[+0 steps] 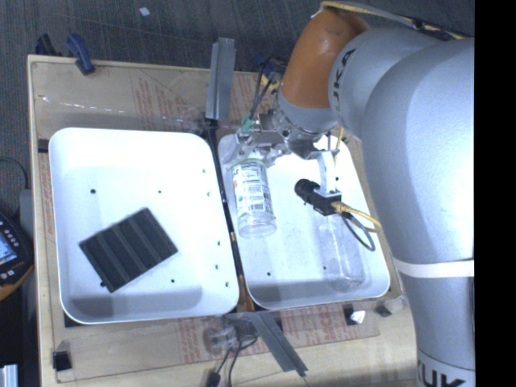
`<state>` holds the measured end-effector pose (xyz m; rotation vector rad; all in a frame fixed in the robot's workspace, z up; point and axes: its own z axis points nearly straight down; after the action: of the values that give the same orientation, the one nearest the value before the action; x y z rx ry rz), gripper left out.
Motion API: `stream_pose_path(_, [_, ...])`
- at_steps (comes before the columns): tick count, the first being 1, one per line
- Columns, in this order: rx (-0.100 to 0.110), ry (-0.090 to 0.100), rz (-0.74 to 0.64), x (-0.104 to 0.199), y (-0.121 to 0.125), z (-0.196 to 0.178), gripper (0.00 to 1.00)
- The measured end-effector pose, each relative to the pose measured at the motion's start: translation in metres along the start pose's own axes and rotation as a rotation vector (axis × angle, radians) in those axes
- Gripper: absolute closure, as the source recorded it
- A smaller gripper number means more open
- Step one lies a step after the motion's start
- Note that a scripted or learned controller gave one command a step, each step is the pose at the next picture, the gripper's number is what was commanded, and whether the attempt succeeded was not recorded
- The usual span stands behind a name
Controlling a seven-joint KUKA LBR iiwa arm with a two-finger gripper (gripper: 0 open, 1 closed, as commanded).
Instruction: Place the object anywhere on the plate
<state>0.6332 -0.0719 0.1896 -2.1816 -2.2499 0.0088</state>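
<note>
Right now my gripper [262, 142] sits low at the far end of the right bin [266, 297], just at the cap end of the clear bottle [253, 198], which lies on its side along the bin's left wall. Whether the gripper is clenched or released I cannot tell from this angle, so I claim no hold. A second clear shape [339, 255], perhaps another bottle, lies near the right wall. The dark ridged plate [129, 248] lies in the left bin [121, 143], well apart. I judge this the pick-up step; next I need a firm hold on the bottle, a lift over the divide, then a release above the plate
</note>
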Motion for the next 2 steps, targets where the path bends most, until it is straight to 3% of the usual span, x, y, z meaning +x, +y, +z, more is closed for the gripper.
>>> stream_pose_path(1, [-0.002,0.0,0.136,0.03,-0.018,-0.028,1.0])
stream_pose_path(2, [-0.006,0.0,0.149,0.03,0.007,-0.045,1.0])
